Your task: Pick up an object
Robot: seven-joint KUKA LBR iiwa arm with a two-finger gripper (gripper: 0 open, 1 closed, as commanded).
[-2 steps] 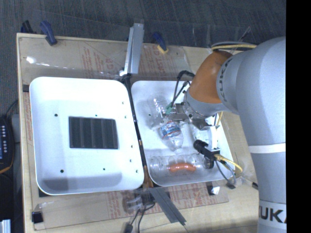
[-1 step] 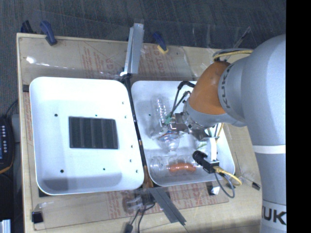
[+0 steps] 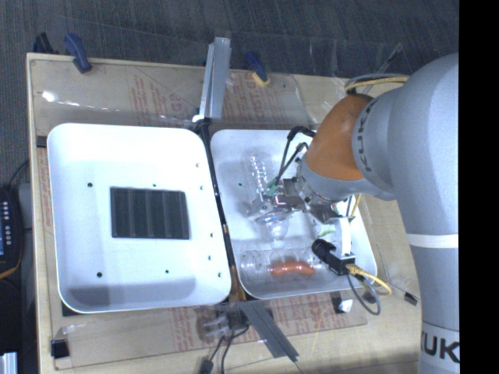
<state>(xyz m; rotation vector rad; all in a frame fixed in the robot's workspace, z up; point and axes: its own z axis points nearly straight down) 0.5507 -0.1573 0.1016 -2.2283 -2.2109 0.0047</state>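
One end effector (image 3: 274, 202) | over clear items (image 3: 269, 223) in right bin (image 3: 226, 170) | opening: cannot tell

- The grey arm (image 3: 425, 170) reached in from the right, its thick upper link filling that side.
- The orange band (image 3: 337, 146) sat above the wrist, which bent downward and to the left.
- The gripper (image 3: 279, 201) hung low at the wrist's end, pointing down-left.
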